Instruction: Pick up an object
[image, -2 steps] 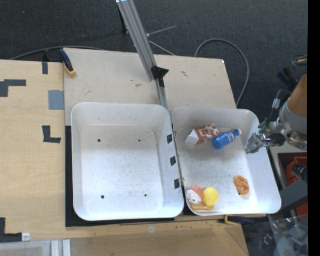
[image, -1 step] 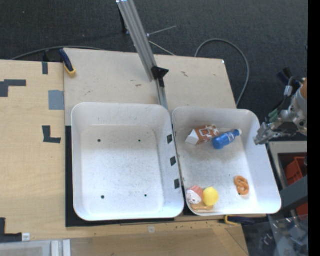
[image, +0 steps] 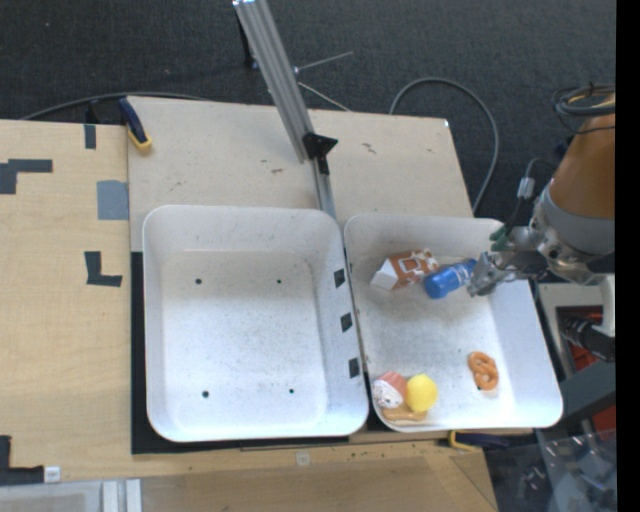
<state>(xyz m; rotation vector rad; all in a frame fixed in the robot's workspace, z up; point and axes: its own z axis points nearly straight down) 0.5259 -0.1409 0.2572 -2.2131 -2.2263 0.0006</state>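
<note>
The right bin (image: 520, 330) holds several small objects. A blue cylinder (image: 443, 281) lies near its back, beside a white and orange carton (image: 404, 270). My gripper (image: 482, 274) reaches in from the right and its tip meets the blue cylinder's right end. An orange pretzel-shaped piece (image: 483, 370) lies near the right wall. A yellow ball (image: 421, 392) and a pink and white item (image: 389, 393) sit at the front left corner.
The left bin (image: 160, 300) stands alongside, sharing a raised divider (image: 343, 310). A slanted metal bar (image: 283, 90) crosses the back. A blue and yellow clamp (image: 135, 125) lies on the bench at the far left. Cables trail behind the bins.
</note>
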